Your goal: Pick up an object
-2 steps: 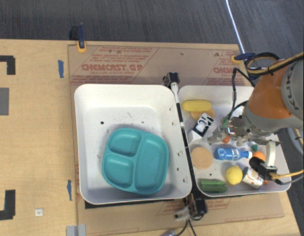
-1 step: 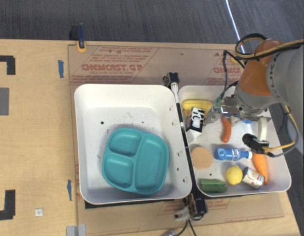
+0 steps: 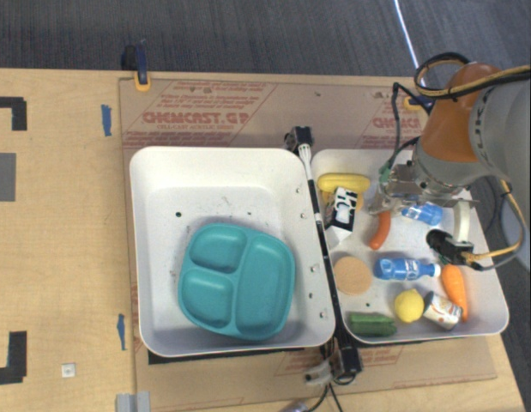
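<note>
My gripper (image 3: 408,196) hangs low over the back middle of the right bin (image 3: 492,320), below the arm's orange band. Right under it lies a small blue bottle (image 3: 421,212), partly covered by the wrist. An orange sausage-like piece (image 3: 381,228) lies just left of the gripper. Farther left are a yellow banana (image 3: 342,181) and a black-and-white box (image 3: 341,209). Toward the front lie a second blue bottle (image 3: 405,269), a tan disc (image 3: 352,275), a yellow lemon (image 3: 408,305), a green pickle (image 3: 371,323), a carrot (image 3: 455,286) and a small can (image 3: 443,313).
The left bin (image 3: 153,230) holds a teal divided plate (image 3: 238,281). A black-handled tool (image 3: 301,144) rests on the ridge between the bins. A white piece (image 3: 462,221) and black cable (image 3: 449,245) sit by the right bin's right side under the arm.
</note>
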Action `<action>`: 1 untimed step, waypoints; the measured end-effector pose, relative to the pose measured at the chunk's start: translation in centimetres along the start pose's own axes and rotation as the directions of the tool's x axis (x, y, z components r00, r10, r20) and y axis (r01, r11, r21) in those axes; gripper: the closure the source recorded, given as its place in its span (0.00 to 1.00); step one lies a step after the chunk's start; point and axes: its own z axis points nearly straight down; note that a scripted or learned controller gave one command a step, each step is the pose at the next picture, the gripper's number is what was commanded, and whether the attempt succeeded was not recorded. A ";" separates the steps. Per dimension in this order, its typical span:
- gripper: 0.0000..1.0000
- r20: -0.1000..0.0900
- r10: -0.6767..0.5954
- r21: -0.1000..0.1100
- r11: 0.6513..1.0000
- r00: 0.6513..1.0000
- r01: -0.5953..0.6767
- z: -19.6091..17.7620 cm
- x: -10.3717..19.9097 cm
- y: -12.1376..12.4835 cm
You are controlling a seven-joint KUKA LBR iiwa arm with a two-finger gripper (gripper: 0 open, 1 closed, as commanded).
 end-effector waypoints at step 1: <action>1.00 0.001 0.313 0.006 0.950 0.950 -0.313 -8.8 3.8 -2.2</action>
